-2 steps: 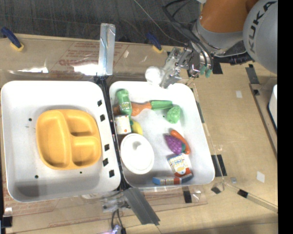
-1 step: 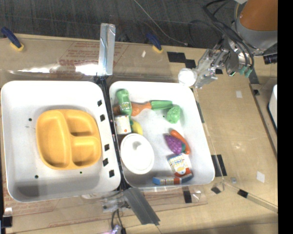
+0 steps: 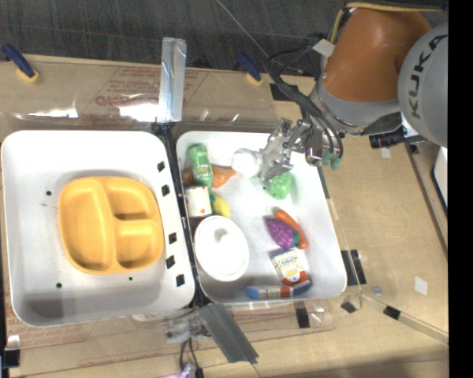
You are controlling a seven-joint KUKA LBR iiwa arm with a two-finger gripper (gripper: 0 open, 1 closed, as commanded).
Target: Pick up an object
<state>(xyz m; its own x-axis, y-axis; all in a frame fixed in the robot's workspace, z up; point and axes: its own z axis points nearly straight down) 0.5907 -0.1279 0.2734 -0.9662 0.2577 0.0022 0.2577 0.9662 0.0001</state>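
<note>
The gripper [image 3: 274,162] hangs over the far part of the right bin [image 3: 331,235]. A leafy toy [image 3: 281,185] lies just beneath its fingertips, a ball [image 3: 244,161] just to their left, a bottle [image 3: 199,164] farther left. Nearer the camera lie grapes [image 3: 281,231], a bowl [image 3: 221,248] and a carton [image 3: 288,265]. A divided tray [image 3: 110,224] sits in the left bin [image 3: 20,211], well left of the fingertips.

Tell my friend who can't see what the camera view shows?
A robot gripper hangs over the right bin, just above a green toy among other toys. The left bin holds a yellow tray.
</note>
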